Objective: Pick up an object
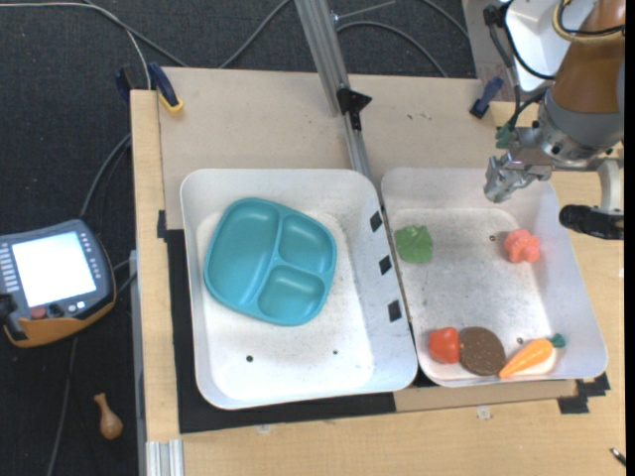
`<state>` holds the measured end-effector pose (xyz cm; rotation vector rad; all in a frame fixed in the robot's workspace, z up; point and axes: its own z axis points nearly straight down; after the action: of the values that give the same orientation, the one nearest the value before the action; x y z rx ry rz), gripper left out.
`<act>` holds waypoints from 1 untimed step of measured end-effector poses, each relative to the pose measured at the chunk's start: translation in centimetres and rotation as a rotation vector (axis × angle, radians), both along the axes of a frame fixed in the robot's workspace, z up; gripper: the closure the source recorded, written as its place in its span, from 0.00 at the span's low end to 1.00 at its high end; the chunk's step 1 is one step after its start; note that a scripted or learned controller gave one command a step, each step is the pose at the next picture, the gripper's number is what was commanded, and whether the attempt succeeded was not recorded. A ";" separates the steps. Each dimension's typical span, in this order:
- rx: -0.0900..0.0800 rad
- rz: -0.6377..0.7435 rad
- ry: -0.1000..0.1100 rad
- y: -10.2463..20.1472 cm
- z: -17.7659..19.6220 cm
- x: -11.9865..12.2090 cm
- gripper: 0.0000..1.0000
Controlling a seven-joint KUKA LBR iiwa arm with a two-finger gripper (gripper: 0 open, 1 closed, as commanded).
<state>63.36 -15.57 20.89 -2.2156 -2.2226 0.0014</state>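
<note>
Our claw (503, 183) hangs over the far right corner of the right bin (466, 181), above its rim, with nothing between its fingers; whether those fingers are parted or closed we cannot tell from this slant. The nearest candidate, we judge, is the pink toy (521, 246), lying apart from everything else near the bin's right wall. The green toy (414, 244) sits alone by the left wall, while the red tomato (444, 344), brown patty (481, 350) and carrot (529, 357) crowd together at the near edge. We should pick the isolated pink piece, centre over it, come straight down, and mind the wall. The left bin (288, 380) holds a teal divided plate (269, 261).
</note>
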 end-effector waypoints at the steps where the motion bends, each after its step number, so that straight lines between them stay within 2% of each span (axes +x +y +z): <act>1: 0.001 0.003 -0.001 5.8 -0.1 -0.8 1.00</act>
<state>62.52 -9.82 20.82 -2.2122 -2.2254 -0.0008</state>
